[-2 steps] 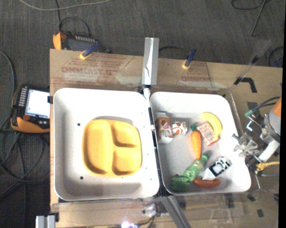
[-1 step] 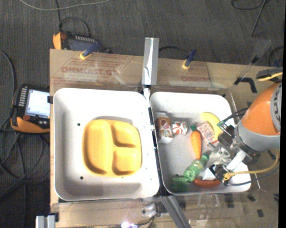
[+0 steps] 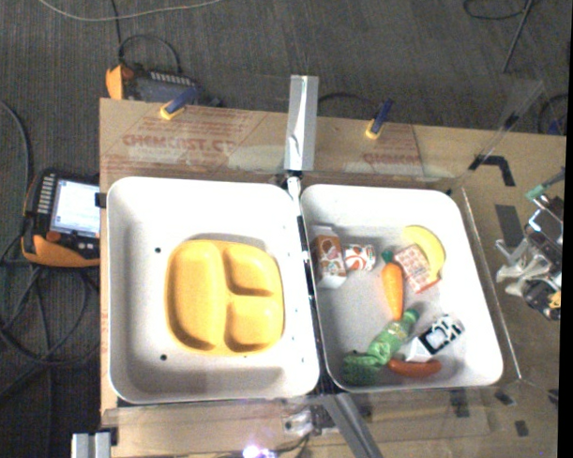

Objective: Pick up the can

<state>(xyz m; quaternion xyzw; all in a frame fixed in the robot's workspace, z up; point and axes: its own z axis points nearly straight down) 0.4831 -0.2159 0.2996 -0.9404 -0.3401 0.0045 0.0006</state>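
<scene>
Can (image 3: 347,258): lying in right bin (image 3: 472,277), beside carrot (image 3: 393,289).
Claw (image 3: 529,269): seen right of that bin; state cannot be told.

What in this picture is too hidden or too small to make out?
- Gripper, camera view: cut off at the right edge, fingers unreadable.
- Can: label print too small to read.
- Green toy: partly covered by neighbouring items.
- Handheld screen: glare hides the display.
</scene>
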